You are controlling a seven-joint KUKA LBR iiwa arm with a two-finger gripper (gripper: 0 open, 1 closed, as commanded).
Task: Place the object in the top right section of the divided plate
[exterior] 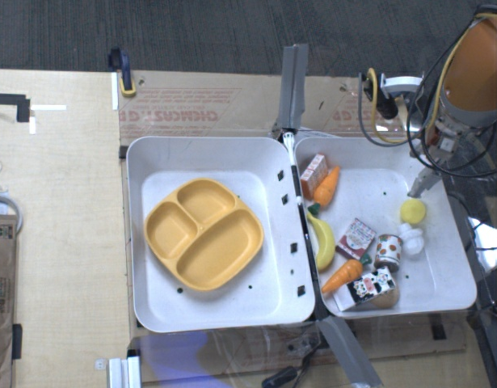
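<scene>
Camera view: smooth yellow plastic divided plate w/ three sections, left bin. Gripper mid-right, tip just above small round yellow ball; can't tell grip state.

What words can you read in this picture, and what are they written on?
"CHEMC...": red mirrored print on the cardboard sheet behind the bins, the rest too blurred to read.
Brown bag: print too small.
Red box, small carton, can, cow-patterned carton: labels too blurred.

divided plate in left bin | banana, carrots in right bin
</scene>
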